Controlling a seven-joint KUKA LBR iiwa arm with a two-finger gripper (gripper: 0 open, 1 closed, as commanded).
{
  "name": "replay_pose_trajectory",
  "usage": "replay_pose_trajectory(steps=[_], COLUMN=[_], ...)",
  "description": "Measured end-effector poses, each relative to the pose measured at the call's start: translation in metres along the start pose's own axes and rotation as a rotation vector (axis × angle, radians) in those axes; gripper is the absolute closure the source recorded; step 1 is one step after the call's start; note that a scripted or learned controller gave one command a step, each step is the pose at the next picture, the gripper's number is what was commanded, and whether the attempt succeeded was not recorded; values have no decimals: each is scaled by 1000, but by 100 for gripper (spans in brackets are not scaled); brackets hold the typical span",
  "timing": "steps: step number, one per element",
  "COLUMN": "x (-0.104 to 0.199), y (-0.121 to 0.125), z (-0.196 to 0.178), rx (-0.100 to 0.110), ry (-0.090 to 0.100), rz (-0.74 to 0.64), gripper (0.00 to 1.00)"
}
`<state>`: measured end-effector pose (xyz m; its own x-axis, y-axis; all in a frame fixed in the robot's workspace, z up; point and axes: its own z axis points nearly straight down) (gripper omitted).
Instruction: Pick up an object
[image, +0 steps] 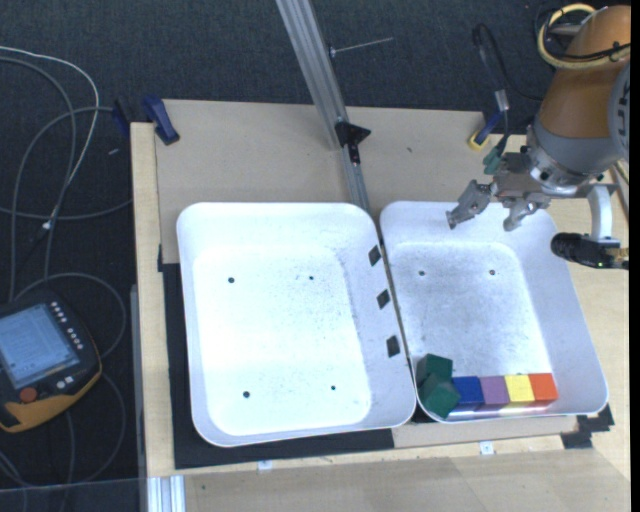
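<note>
A row of coloured blocks lies along the near edge of the right bin: a dark green block, then a blue block, a purple block, a yellow block and an orange block. My gripper hangs above the far rim of that bin, well away from the blocks. Its two fingers are spread apart and hold nothing.
The left bin sits beside the right one, with black clips between them. A metal rail slants in from the top. A blue clamp grips the bench's far left corner. A teach pendant lies at far left.
</note>
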<state>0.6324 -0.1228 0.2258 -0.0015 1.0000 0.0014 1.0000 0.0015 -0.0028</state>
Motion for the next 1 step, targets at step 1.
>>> replay_pose_trajectory(steps=[1], x=[-6], y=[-6], z=[131], rx=[7], ry=[1], rz=[2], gripper=[0])
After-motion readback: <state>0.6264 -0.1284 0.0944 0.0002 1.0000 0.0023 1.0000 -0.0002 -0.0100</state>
